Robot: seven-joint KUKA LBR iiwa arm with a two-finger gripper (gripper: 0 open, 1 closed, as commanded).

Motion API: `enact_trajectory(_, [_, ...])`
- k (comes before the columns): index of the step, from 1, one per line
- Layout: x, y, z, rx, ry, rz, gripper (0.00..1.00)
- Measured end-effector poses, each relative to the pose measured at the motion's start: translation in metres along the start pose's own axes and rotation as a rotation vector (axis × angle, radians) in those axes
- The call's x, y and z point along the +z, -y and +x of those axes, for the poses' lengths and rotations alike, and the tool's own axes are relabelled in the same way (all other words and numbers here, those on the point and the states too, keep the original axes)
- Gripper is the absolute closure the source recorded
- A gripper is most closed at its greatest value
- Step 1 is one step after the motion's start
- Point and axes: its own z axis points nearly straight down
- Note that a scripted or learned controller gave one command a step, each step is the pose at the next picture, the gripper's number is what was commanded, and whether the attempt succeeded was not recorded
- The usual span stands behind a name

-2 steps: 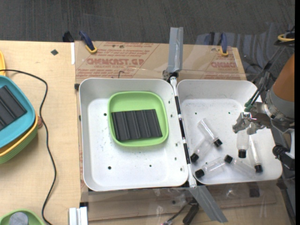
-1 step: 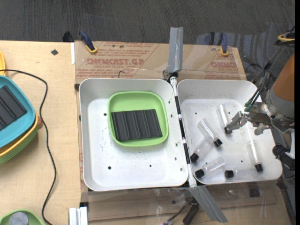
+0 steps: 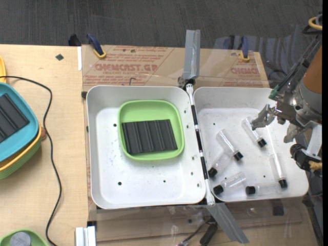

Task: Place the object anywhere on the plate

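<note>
At the far left of the bench (image 3: 41, 188), a stack of teal and yellow plates (image 3: 18, 132) sits with a dark ridged insert, and a black cable (image 3: 51, 152) loops past it. The left bin (image 3: 102, 188) holds a green plate (image 3: 151, 129) with a dark ridged mat (image 3: 150, 136) lying on it. The right bin (image 3: 256, 99) holds several clear tubes with black caps, scattered apart: one (image 3: 228, 143) near the middle, one (image 3: 221, 163) just below it, one (image 3: 230, 182) near the front wall, one (image 3: 254, 132) further right, and one (image 3: 277, 170) by the right side. The gripper (image 3: 279, 122) hangs over the bin's right part with its fingers spread apart, nothing visible between them, near the tube at the upper right.
</note>
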Motion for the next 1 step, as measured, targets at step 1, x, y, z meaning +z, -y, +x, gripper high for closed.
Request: enact_trajectory(1, [-0.0731, -0.0360, -0.0383, 0.405, 0.001, 0.003, 0.00])
